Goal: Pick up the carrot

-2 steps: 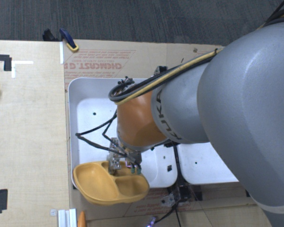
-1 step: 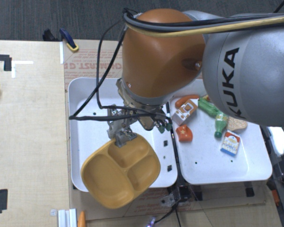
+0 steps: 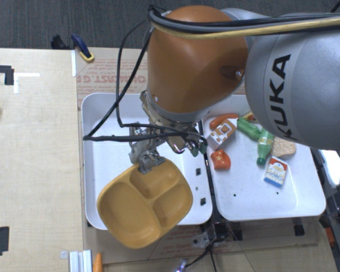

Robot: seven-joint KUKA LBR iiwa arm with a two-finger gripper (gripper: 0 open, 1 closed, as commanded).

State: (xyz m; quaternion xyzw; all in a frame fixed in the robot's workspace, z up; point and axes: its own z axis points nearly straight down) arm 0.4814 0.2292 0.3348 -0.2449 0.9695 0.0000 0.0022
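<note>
1. Pale wooden worktop (image 3: 34,169) fills the left of the frame, with dark carpet along the top edge.
2. Two shallow white bins sit side by side at centre and right: the left bin (image 3: 102,152) and the right bin (image 3: 255,200).
3. A mustard-yellow divided plastic plate (image 3: 150,205) lies in the left bin, overhanging its lower rim.
4. The grey and orange arm (image 3: 215,67) covers the upper centre; its hand (image 3: 147,158) touches the plate's upper rim, and I cannot tell how far apart its parts stand.
5. The orange carrot (image 3: 222,120) lies at the right bin's upper left, partly under the arm, just above a small white and orange carton (image 3: 221,135).
6. A green plastic bottle (image 3: 256,134) lies right of the carrot.
</note>
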